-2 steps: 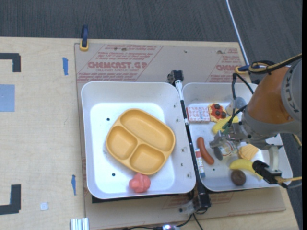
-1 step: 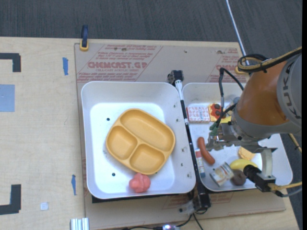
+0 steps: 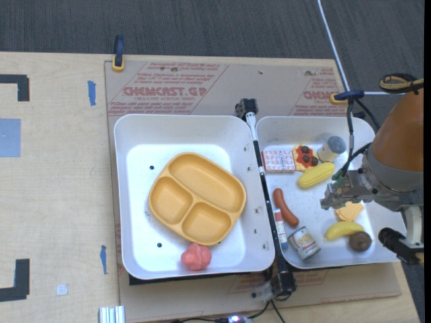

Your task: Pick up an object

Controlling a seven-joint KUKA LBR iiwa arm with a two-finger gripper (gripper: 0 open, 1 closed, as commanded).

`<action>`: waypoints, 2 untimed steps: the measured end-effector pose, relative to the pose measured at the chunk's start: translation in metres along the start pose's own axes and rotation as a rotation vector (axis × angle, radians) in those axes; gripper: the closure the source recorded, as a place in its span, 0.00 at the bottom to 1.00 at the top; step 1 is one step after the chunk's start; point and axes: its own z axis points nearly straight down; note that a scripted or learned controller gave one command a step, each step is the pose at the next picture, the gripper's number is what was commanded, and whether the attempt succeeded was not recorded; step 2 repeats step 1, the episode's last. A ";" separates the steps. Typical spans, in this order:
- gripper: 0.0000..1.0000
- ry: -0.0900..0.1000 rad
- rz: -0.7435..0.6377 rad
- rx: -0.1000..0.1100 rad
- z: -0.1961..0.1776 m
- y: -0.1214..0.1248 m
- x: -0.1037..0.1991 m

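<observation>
Camera view showed the tool (image 3: pixel 337 195) low in the right bin (image 3: pixel 269 130), above a yellow cheese wedge (image 3: pixel 349 212), beside the banana (image 3: pixel 343 230) and corn (image 3: pixel 316 175); its grip state could not be told. Toy foods crowded that bin as likely targets, while the left bin (image 3: pixel 121 180) held a divided plate (image 3: pixel 196 197).

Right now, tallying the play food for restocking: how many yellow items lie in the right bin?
3: the corn cob mid-bin, the cheese wedge below the gripper, the banana near the front. The arm may hide more.
</observation>
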 end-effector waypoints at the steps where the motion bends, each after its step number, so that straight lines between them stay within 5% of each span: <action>1: 1.00 0.001 -0.001 -0.001 -0.009 0.006 -0.005; 2: 1.00 0.001 -0.001 -0.001 -0.009 0.006 -0.005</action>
